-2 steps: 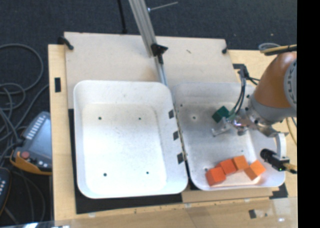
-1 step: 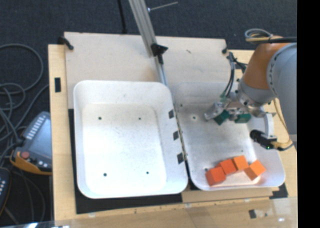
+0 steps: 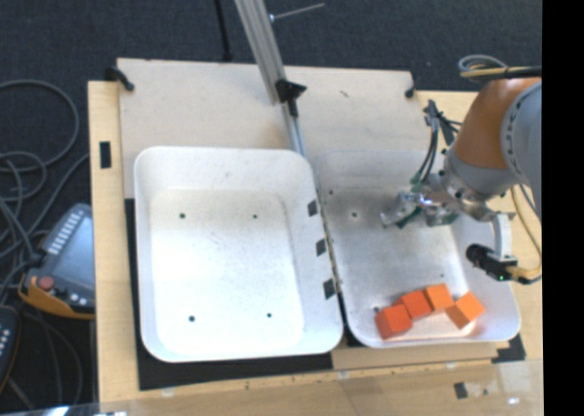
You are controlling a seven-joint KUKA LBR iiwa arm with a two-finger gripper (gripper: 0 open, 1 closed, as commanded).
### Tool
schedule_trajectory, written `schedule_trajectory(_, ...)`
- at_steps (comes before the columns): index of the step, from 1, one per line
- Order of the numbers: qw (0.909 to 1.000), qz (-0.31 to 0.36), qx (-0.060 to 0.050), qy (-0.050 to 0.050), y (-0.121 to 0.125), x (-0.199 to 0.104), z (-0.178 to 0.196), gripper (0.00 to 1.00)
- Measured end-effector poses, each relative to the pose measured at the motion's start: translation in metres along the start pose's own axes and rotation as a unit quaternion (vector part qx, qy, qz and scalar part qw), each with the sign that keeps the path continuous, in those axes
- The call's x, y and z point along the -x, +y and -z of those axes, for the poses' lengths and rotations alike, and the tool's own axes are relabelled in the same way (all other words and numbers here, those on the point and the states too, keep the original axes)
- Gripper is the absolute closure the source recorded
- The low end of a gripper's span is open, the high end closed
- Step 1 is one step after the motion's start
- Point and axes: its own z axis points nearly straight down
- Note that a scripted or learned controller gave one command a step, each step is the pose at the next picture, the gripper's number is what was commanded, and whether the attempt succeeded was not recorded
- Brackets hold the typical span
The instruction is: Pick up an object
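Nothing has been picked up yet: the gripper [image 3: 401, 214] is seen low over the far part of the right bin [image 3: 360, 250], its finger state untellable, while the orange blocks [image 3: 427, 308] lie untouched by the near wall

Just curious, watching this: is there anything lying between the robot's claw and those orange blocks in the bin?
No. In the camera view, only bare white bin floor lies between the gripper and the orange blocks.

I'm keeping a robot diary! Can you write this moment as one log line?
gripper: above right bin, holding nothing | orange blocks: near front edge, untouched | left bin
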Motion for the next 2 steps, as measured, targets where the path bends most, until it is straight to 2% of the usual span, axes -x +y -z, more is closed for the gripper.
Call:
schedule_trajectory(1, 1.0000, 0.004, 0.003, 0.001, 0.060, -0.050, -0.016, 0.00)
schedule_trajectory(2, 1.0000, -0.001, -0.001, 0.000, 0.016, -0.057, -0.018, 0.00)
